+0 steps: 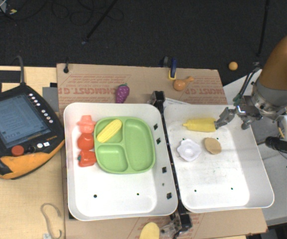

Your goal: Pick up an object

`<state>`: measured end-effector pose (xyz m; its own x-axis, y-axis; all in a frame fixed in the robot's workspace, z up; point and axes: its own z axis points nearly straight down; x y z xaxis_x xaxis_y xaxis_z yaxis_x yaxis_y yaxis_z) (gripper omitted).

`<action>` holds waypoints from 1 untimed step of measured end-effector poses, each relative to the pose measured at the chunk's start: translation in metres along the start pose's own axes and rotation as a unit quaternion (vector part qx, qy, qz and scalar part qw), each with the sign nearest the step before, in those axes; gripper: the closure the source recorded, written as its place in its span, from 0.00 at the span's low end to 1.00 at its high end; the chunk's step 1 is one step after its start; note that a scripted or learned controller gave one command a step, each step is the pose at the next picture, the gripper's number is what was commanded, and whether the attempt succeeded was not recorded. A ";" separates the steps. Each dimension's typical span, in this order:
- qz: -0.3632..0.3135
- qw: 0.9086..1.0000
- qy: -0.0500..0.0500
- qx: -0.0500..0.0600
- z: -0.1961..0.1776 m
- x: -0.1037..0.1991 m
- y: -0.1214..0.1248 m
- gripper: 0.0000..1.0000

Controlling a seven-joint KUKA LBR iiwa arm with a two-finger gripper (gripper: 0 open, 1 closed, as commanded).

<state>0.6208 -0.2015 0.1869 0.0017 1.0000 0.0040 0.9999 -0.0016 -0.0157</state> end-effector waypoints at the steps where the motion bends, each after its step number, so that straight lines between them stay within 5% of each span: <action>1: -0.001 1.000 -0.001 -0.007 -0.009 0.000 0.003 0.00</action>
<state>0.6237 -0.2019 0.1962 0.0001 1.0000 0.0011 1.0000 -0.0001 -0.0018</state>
